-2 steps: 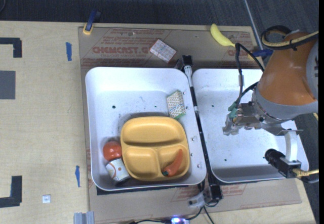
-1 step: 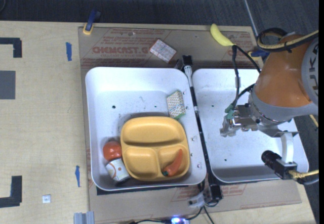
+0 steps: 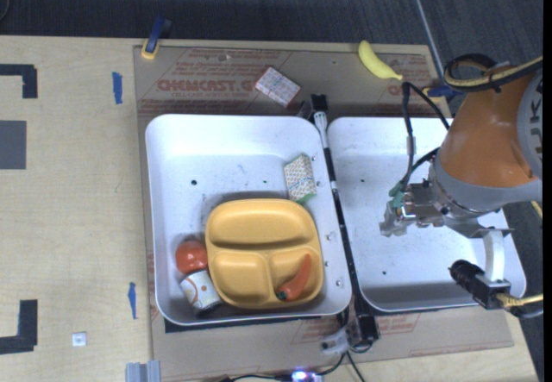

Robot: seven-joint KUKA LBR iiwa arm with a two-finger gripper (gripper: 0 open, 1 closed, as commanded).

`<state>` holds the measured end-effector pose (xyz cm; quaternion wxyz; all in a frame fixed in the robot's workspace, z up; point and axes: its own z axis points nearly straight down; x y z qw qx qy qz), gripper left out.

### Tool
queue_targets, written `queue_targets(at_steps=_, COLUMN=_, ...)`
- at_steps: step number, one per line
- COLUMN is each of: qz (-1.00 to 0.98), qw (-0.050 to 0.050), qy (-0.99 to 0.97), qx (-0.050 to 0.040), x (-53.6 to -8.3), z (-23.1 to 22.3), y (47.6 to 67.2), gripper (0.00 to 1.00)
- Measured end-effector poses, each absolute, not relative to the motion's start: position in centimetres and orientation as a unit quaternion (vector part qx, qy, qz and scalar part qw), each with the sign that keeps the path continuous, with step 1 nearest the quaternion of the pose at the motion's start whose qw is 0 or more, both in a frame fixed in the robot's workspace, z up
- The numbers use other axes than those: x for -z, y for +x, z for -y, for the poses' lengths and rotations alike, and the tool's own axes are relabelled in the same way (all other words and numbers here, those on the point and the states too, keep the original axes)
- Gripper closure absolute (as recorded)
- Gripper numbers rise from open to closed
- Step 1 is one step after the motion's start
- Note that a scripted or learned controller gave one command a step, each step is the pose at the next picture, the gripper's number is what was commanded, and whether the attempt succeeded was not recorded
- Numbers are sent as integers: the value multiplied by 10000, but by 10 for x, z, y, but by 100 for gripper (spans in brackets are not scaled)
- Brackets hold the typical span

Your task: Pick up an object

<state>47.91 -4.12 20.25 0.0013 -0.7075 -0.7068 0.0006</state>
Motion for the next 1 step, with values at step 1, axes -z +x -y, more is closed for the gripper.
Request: queue_targets(at_steps=1, qz=7066, qw=6, qy=-7076, qx=-5, x=-162, z=102, y=479, gripper=100)
